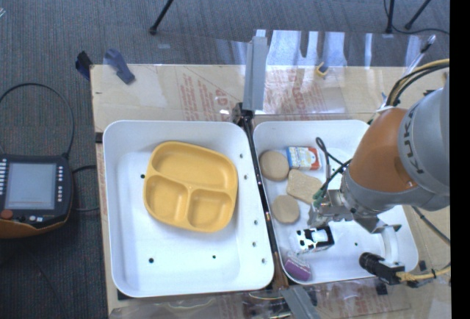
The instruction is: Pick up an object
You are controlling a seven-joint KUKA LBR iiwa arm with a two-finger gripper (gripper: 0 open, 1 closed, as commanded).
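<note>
We see the jaws point(320, 220) hanging over the right bin point(382, 259), just above a black-and-white toy point(314, 238); we cannot tell their state. The toy lies on the bin floor, long axis roughly left-right, near a purple object point(297, 266).

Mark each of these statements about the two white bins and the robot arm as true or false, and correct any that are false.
1. The yellow divided plate lies in the left bin. True.

2. The plate has two compartments. False: three compartments show, one long one at the top and two smaller ones below it.

3. The arm's gripper is over the right bin. True.

4. The purple object lies at the far edge of the right bin. False: it lies near the bin's near left corner, just below the black and white object.

5. The round tan pieces sit on the yellow plate. False: they lie in the right bin, beside its left wall.
</note>
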